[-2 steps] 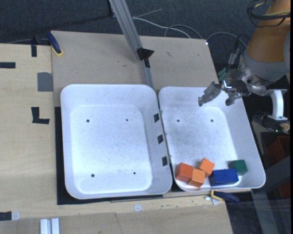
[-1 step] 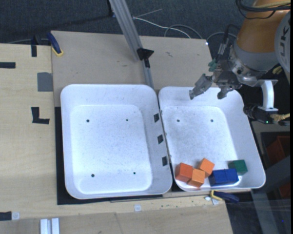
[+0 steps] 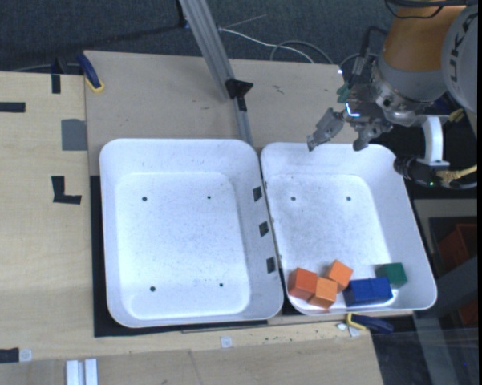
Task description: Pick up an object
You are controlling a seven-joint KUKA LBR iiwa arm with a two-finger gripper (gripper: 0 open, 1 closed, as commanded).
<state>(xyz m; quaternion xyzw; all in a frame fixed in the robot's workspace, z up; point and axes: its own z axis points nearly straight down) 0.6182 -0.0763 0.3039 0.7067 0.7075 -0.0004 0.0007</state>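
Observation:
Several small blocks lie at the near edge of the right bin (image 3: 385, 215): three orange blocks (image 3: 321, 283), a blue block (image 3: 368, 291) and a green block (image 3: 394, 273). My gripper (image 3: 338, 139) hangs above the far rim of that bin, well away from the blocks. Its two fingers are spread apart and nothing sits between them.
The left bin (image 3: 116, 215) lies beside the right one. A slanted metal rail (image 3: 216, 50) runs from the top down to the gap between the bins. A blue and yellow clamp (image 3: 91, 72) sits at the far left of the board, another (image 3: 361, 322) at the near edge.

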